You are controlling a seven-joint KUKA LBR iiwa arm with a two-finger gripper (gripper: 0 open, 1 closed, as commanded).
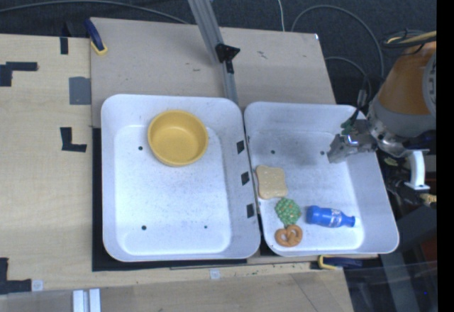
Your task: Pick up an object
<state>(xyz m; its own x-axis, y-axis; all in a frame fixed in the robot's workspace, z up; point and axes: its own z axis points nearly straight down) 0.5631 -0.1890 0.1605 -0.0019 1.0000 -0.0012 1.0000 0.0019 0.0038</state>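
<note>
The claw (345, 146) hovers over the right bin (305, 126); I cannot tell its state. The bottle (329, 217) lies nearest, below it. Best to descend squarely across the bottle's narrow width.

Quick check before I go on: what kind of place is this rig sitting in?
Probably a robotics lab bench: two white bins holding toy-like items such as a blue bottle, loose cables behind, and tape marks on the bench.
</note>
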